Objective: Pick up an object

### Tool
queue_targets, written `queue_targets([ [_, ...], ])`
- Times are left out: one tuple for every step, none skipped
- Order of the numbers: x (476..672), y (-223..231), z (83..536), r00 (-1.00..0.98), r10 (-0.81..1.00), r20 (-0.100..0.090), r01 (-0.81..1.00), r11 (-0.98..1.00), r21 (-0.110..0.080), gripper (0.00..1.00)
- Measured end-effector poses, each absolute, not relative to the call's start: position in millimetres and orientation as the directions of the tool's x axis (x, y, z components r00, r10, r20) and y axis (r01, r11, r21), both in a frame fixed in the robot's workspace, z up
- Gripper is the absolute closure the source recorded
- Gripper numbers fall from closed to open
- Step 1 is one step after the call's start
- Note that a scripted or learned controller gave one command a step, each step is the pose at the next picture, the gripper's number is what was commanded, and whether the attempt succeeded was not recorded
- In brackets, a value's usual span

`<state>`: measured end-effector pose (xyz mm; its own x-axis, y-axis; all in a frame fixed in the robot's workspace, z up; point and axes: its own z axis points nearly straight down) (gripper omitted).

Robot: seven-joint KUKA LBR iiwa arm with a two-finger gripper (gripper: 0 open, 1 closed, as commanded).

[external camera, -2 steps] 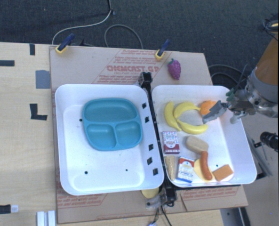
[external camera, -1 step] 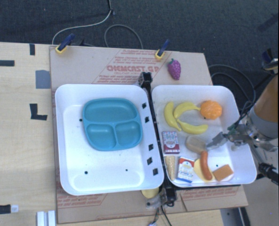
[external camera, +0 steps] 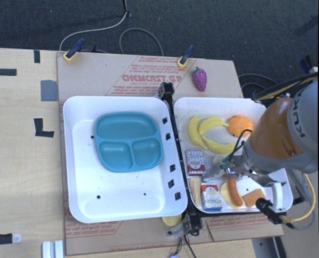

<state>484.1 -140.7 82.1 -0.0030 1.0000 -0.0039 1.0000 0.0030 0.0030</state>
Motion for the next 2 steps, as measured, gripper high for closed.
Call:
queue_targets([
  [547.4, -97, 86, -0.004, 1.0, -0.004, 1.0, 0.004, 0.004, 0.0],
  [632.2, -53, 192, -0.009, 1.0, -0.001, 1.0, 0.009, 0.015, 0.0],
])
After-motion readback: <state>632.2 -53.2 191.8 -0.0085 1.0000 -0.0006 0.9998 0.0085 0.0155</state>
